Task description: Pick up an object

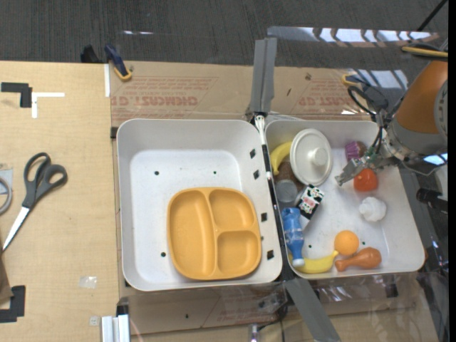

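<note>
The gripper (pixel 354 171) hangs low in the right bin (pixel 410 223), whether it is open I cannot tell. Just at its 4 o'clock lies a red tomato (pixel 365 181): likely light, smooth, rounded, best pinched across its middle. A purple piece (pixel 353 149) at 12 o'clock and a white bowl (pixel 312 156) at 9 crowd the approach.

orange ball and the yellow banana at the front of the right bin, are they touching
Apart. The camera view shows a strip of white bin floor between the orange ball and the yellow banana, which lies below and left of it.
</note>
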You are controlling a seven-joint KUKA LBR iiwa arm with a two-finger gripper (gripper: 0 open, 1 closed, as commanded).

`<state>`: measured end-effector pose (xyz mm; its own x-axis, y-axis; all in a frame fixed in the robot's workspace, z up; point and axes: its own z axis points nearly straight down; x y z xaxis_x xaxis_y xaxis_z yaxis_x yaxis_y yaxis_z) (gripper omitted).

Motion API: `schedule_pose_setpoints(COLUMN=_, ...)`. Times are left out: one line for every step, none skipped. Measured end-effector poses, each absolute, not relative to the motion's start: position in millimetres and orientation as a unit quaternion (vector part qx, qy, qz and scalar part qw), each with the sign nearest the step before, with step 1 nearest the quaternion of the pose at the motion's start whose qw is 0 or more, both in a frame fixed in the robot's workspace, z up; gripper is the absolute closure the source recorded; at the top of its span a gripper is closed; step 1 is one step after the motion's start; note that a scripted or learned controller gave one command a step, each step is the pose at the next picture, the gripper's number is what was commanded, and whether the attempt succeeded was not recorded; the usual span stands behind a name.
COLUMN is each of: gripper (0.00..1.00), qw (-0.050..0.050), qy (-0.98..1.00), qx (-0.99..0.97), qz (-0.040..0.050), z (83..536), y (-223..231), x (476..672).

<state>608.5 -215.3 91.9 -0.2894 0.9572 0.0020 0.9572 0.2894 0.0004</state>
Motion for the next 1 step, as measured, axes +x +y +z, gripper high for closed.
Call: schedule_pose_setpoints(gripper=1.0, qw=-0.002, qy=-0.804, qx=-0.594, qz=0.0005, z=103.1, y=-215.7, x=609.9)
